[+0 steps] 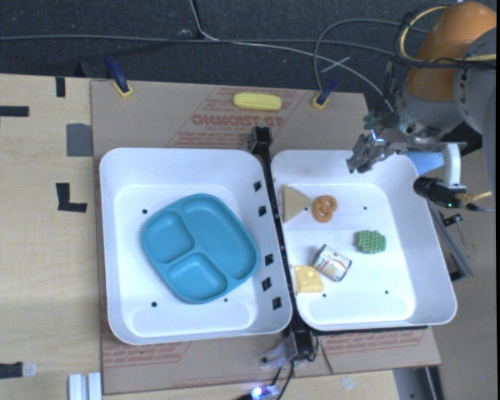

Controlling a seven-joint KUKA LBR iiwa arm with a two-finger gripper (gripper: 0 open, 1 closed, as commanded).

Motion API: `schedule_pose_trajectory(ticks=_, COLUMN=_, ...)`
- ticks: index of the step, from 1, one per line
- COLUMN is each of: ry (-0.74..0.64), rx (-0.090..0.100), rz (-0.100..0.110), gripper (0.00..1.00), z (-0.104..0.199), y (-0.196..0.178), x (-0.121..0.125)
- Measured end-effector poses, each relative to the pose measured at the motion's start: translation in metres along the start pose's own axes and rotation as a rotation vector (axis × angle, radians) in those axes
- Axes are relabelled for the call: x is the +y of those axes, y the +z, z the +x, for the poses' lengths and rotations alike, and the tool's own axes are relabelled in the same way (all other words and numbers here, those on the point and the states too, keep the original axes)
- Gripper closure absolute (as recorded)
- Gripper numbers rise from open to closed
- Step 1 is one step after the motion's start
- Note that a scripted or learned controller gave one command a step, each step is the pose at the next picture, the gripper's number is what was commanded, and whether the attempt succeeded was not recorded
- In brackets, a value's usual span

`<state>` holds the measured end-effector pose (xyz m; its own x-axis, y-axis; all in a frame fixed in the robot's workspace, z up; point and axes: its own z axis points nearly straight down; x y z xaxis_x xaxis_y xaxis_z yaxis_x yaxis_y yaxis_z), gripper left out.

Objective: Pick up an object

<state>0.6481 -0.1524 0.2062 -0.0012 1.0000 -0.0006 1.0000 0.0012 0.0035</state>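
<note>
Above the right bin's [362, 311] far rim, tool [365, 158], finger state unclear, nothing visibly held.

One fixed camera looks down at a slant from above the bench [33, 223], taking in both bins [117, 248] from moderate height

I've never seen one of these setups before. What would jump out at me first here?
Probably the big blue divided plate, lying alone in the left white bin. Next, the grey arm with its orange band at upper right, its hand hanging over the far rim of the right bin. That bin holds a scatter of small things: a little pretzel, a green bumpy ball and a small can.
</note>
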Motion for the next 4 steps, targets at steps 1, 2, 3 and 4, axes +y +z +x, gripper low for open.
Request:
schedule_pose_trajectory(ticks=1, ry=-0.004, rx=0.002, rz=0.006, gripper=1.00, z=0.049, y=0.007, x=-0.006)
schedule_pose_trajectory(ticks=2, ry=-0.005, rx=0.002, rz=0.004, gripper=1.00, z=0.105, y=-0.007, x=-0.009)
schedule_pose_trajectory(ticks=3, ry=-0.005, rx=0.003, rz=0.005, gripper=1.00, z=0.162, y=-0.019, x=-0.014)
schedule_pose_trajectory(ticks=4, ry=-0.006, rx=0.002, rz=0.005, gripper=1.00, z=0.216, y=-0.024, x=-0.015)
